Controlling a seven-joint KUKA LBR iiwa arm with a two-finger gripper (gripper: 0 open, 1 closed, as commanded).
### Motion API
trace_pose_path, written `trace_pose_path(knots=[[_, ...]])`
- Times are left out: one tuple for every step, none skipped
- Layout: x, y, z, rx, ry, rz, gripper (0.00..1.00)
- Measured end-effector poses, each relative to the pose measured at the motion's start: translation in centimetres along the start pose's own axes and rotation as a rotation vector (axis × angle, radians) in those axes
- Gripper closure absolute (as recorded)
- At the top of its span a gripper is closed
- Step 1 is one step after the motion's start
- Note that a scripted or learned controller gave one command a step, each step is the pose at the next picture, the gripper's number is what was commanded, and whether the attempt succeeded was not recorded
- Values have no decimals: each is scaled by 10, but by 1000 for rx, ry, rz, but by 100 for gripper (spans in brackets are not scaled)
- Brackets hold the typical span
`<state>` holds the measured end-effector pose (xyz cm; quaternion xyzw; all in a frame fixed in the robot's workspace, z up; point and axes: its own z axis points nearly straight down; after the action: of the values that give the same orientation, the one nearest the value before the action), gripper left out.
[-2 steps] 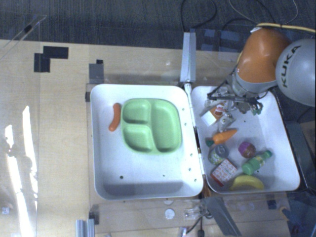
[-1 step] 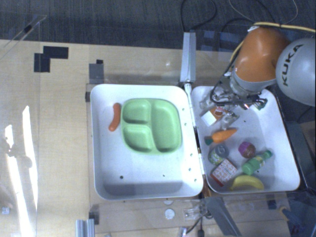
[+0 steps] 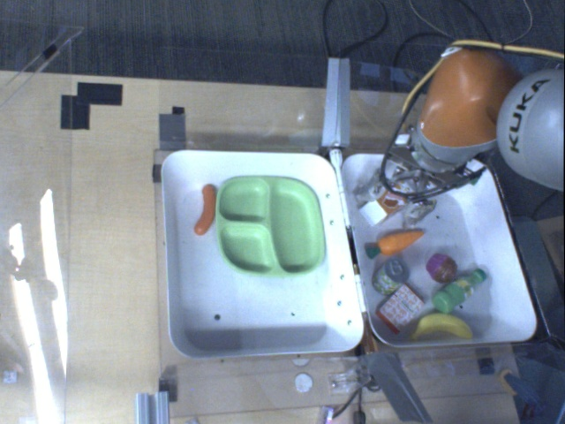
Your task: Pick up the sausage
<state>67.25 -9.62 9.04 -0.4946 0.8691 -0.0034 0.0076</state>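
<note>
Nearest the camera, at the front of the right-hand shallow white bin (image 3: 521, 312), lies a curved yellow plastic banana (image 3: 441, 327), with a small red-and-white printed carton (image 3: 400, 306) and a green plastic bottle (image 3: 459, 291) close by it. All sit below the end effector (image 3: 408, 186), which hangs over the upper part of that same bin, under the grey arm's orange band (image 3: 466, 95).

End effector state: cannot be told from this view; the wrist body masks it. No object is seen held.

Task object: the slim orange-red toy sausage (image 3: 205, 208) lies in the left-hand shallow white bin (image 3: 256, 329), well apart from the end effector and across the divider to its left. It rests lengthwise on the bin floor, just beside the left edge of the green compartmented plastic tray (image 3: 269, 223); contact with the tray cannot be confirmed.

Assessment: the approach is not yet made. Recommended practice, as a judgement: travel leftward at height over the divider and tray, then descend above the sausage's middle, closing across its narrow width. The tray rim on one side leaves little room, so alignment along the sausage's long axis matters. An orange plastic carrot (image 3: 402, 240) just below the end effector resembles the target and should be disregarded.
</note>
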Motion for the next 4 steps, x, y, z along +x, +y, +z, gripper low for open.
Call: trace_pose_path(knots=[[-5,3,0,1,0,-222,0],[1,8,1,-2,0,-458,0],[-9,6,0,-1,0,-749,0],[-12,7,0,-2,-3,-669,0]])
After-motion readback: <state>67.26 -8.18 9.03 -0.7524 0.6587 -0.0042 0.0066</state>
